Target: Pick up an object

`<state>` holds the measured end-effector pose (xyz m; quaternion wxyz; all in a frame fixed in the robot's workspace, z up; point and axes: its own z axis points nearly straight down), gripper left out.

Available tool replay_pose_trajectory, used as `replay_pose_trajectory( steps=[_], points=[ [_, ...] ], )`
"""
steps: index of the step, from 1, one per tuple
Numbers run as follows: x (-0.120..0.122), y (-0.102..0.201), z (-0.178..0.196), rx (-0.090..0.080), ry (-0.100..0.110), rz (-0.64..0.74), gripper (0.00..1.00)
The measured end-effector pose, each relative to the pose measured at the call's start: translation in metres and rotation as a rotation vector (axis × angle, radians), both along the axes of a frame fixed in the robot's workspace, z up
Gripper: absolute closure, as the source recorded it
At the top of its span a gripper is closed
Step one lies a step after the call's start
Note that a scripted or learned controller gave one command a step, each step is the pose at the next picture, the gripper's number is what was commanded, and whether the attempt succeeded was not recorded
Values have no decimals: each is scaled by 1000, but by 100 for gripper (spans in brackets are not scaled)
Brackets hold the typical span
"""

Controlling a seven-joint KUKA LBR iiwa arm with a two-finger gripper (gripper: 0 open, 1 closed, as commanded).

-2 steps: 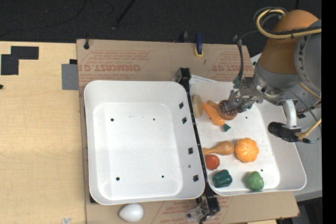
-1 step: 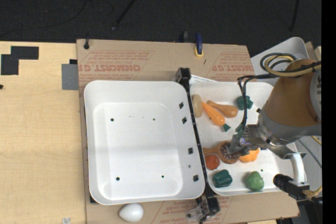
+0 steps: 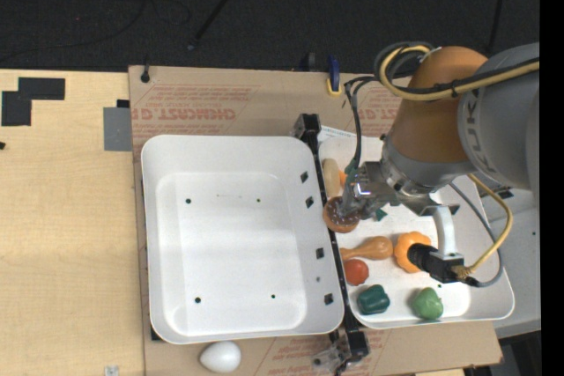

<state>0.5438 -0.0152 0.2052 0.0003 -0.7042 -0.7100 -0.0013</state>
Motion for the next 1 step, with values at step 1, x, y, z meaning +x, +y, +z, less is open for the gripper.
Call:
replay_pose_trajectory(
  steps=[1],
  points=[
    [56, 37, 11, -2, 0, -5, 100]
  ],
)
